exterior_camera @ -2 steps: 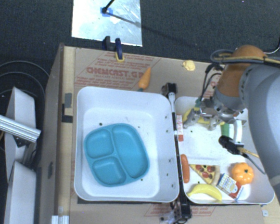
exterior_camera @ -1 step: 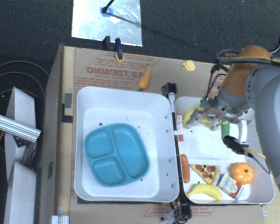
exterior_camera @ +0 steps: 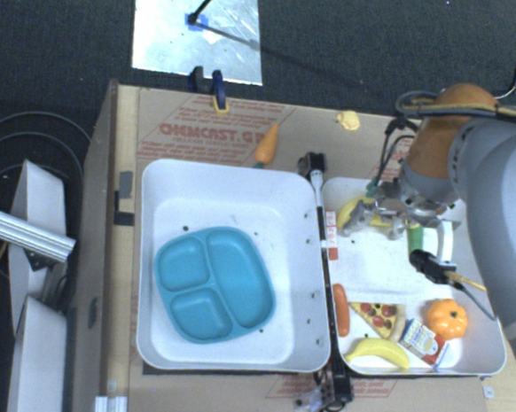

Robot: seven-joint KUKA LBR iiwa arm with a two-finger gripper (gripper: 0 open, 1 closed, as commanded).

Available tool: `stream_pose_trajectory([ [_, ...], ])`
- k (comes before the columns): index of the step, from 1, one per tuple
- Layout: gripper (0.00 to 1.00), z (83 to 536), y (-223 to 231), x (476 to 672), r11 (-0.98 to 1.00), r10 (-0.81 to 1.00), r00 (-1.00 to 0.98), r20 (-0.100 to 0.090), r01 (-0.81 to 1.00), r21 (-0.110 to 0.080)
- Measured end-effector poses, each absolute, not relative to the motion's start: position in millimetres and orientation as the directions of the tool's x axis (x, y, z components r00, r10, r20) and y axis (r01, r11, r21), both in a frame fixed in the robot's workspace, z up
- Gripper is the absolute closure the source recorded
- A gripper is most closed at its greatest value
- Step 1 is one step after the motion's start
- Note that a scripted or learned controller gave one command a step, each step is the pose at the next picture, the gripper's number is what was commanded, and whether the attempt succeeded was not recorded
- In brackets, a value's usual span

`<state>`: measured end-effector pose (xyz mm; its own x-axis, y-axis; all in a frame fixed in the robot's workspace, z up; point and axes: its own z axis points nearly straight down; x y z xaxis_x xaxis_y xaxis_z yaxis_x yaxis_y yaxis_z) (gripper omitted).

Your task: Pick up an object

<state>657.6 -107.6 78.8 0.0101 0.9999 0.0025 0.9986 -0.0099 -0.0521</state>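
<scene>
Cardboard printed with red lettering, seemingly "CHEMCAST" though hard to read, is lying under two white bins on the bench. Sitting in the left bin [exterior_camera: 160,264] is a blue divided plate [exterior_camera: 214,282], while the right bin [exterior_camera: 486,361] is holding the pickable toys: a banana [exterior_camera: 377,351] along its near edge, a pizza slice [exterior_camera: 379,318] just behind it, a sausage [exterior_camera: 341,309] against the left wall, an orange [exterior_camera: 446,318] toward the near right corner and a small printed carton [exterior_camera: 422,339] whose label is too small to read. The gripper [exterior_camera: 370,211] is hanging over the far left corner of the right bin, near another yellow piece [exterior_camera: 350,208]; I cannot tell how the claw is set or whether it is gripping anything. Judging by looks, these are light, stiff, smooth plastic toys, likely to slip; the banana would probably be best pinched across its narrow middle.
</scene>
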Motion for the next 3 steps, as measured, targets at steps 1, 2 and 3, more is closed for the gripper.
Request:
stream_pose_trajectory([
  [1, 0.0, 79, -105, 657.5, -0.011, 1.0, 0.011, -0.002, 0.999, -0.051],
  [2, 0.0, 79, -100, 657.7, -0.011, 1.0, 0.011, -0.005, 0.999, -0.049],
  [3, 0.0, 83, -127, 508.3, -0.008, 1.0, 0.008, 0.002, 1.0, -0.012],
])
